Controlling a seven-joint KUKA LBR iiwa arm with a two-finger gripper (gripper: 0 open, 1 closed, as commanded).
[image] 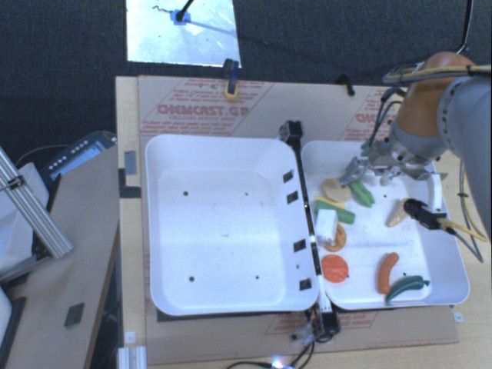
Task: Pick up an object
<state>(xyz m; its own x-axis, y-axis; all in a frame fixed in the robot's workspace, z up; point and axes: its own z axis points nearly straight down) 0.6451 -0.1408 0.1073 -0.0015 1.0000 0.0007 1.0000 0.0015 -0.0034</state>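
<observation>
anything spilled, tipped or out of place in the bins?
Nothing stands out. The toy foods all lie inside the right bin, none over a rim: a red tomato slice, an orange sausage, a green pepper. The gripper hangs over that bin's far end.

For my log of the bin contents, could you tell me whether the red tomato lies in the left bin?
No, the red tomato lies in the right bin, near its front left corner, beside the divider.

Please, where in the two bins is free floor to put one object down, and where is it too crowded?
The left bin floor is bare up to the divider. In the right bin, free patches lie between orange sausage and green pod. Crowded: beside the divider, around white block and red tomato.
</observation>
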